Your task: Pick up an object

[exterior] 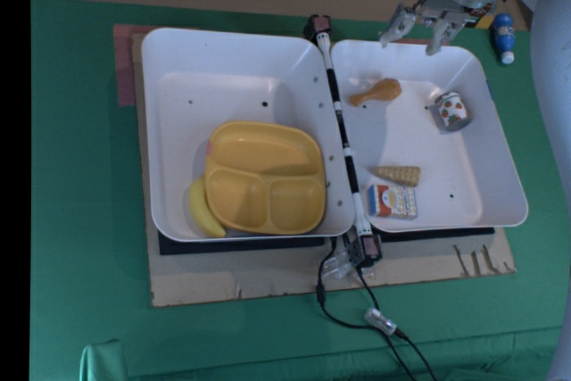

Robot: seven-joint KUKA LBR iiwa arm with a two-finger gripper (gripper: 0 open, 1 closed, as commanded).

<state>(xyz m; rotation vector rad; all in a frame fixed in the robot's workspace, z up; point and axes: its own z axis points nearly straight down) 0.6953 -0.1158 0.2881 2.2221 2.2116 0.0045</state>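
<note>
My gripper (416, 35) hangs fingers apart, holding nothing, over the right bin's (500, 183) far rim. Drumstick (376, 91) just below-left; white floor beyond it bare.

Two bins side by side on the worktop (80, 192). Left bin (178, 67): divided tray (265, 176) in near half, banana (202, 210) touching its left edge. Right bin (482, 174): drumstick (376, 91) far left, cup (451, 111) far right, cone (398, 175) just behind carton (393, 201) near left.
</note>
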